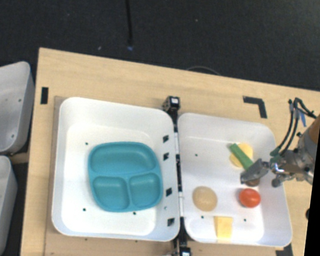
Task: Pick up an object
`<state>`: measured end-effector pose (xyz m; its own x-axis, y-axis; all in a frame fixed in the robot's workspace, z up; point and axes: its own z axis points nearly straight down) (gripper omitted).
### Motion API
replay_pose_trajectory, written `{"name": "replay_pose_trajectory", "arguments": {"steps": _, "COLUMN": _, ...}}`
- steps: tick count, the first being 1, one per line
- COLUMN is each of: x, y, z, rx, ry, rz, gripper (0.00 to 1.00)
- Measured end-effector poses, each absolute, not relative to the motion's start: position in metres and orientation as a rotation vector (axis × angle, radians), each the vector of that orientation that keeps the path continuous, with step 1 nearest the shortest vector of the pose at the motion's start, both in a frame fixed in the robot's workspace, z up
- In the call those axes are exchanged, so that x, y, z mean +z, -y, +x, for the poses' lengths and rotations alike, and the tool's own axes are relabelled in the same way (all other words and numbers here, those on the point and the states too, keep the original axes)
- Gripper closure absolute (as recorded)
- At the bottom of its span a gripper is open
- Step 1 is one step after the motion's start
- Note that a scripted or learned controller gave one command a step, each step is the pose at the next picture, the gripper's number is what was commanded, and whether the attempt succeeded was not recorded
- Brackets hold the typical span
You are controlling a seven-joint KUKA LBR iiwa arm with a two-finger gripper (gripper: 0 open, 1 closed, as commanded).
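We see the gripper (253,173) over the right bin (205,137), above a round tomato (249,198); claw state unclear, open floor left.

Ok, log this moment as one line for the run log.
end effector: over right white bin, above round red tomato-like object | grasp: none seen | left white bin: teal divided plastic plate
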<state>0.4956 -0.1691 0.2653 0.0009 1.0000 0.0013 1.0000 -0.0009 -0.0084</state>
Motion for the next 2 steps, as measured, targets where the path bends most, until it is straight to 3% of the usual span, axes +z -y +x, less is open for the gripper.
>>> {"name": "replay_pose_trajectory", "arguments": {"steps": 1, "x": 0.270, "y": 0.169, "z": 0.496, "rx": 0.001, "ry": 2.223, "rz": -2.220, "gripper": 0.00}}
{"name": "replay_pose_trajectory", "arguments": {"steps": 2, "x": 0.207, "y": 0.166, "z": 0.495, "rx": 0.004, "ry": 2.219, "rz": -2.220, "gripper": 0.00}}
